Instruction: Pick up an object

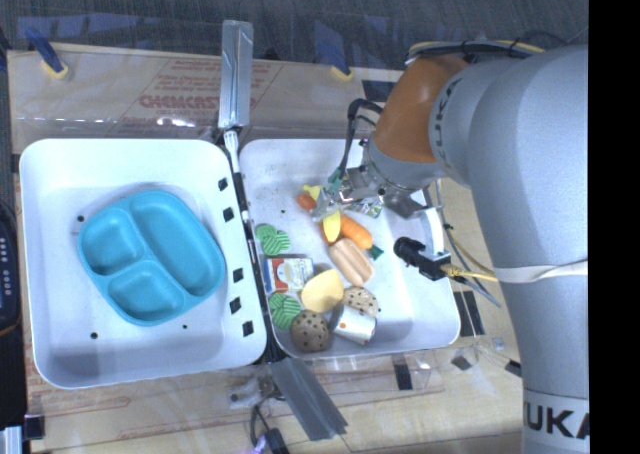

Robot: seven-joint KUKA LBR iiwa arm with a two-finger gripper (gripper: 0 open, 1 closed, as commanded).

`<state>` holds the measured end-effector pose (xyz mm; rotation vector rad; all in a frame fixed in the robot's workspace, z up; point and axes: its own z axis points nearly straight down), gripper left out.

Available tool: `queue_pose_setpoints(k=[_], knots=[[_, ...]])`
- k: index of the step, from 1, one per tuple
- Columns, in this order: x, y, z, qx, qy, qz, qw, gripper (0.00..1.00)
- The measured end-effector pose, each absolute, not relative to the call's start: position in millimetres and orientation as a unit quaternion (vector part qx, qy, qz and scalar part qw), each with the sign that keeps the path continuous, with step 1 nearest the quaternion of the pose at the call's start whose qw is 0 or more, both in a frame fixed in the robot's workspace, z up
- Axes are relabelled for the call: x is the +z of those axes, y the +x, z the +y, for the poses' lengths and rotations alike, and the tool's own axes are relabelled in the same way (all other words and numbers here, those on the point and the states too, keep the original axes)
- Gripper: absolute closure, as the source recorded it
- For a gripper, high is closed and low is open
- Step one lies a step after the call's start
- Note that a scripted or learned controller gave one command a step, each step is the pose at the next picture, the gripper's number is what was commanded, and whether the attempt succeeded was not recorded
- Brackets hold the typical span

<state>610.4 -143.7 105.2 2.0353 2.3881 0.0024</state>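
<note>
Because the hand (345, 192), grip state unreadable, hangs over the crowded toy carrot (356, 231), it may snag neighbours.

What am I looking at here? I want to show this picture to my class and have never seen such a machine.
This is one camera fixed above a bench, looking down at a slant. The big grey arm with an orange band is a robot; its gripper reaches into the right bin, above a pile of toy food: a carrot, a sausage, a cookie and more. The left bin holds a blue divided plate. Whether the gripper holds anything cannot be made out.
</note>
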Motion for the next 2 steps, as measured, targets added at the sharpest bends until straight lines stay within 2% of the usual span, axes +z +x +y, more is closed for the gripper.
queue_pose_setpoints(k=[1, 2], knots=[[213.6, 642.3, -82.5, 0.0025, 0.694, 0.72, 0.002, 1.0], [190.6, 615.1, -69.8, -0.0015, 0.624, 0.781, -0.002, 1.0]])
